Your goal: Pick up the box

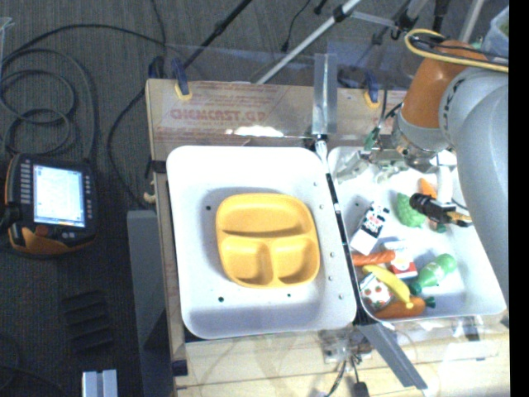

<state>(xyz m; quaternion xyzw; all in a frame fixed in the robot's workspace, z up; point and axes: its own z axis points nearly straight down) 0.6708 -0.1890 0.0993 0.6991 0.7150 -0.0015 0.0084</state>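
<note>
My gripper (382, 157) hung over the right bin's (488, 292) far end; its state I couldn't tell. The box (371, 230) lay apart.

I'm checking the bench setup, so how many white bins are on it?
2. The left bin holds a yellow tray. The right bin, beside it, holds the box among toys, partly under the arm.

At the centre of your frame a yellow divided tray (267, 239) lies in the left white bin (186, 222). In the right bin (483, 284) you see the small box (372, 226) near the left wall, with a banana (387, 280), a carrot (397, 308) and green toys (436, 269) below it. The grey arm (483, 139) fills the upper right, its end effector (382, 154) at that bin's top edge. A pendant (54, 201) lies at the left.
</note>
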